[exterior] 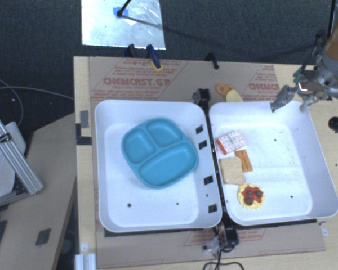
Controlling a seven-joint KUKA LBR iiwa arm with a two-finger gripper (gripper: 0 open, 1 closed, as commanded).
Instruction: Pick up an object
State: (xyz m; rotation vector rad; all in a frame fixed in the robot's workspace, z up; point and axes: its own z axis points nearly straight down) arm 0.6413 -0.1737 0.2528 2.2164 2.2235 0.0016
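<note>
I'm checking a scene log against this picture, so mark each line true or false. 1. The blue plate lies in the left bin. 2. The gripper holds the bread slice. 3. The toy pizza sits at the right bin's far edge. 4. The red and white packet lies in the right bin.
1. True: the blue plate lies in the left bin.
2. False: the gripper is open over the far rim of the right bin, apart from the bread slice.
3. False: the toy pizza sits near the near edge.
4. True: the red and white packet lies there.
</note>
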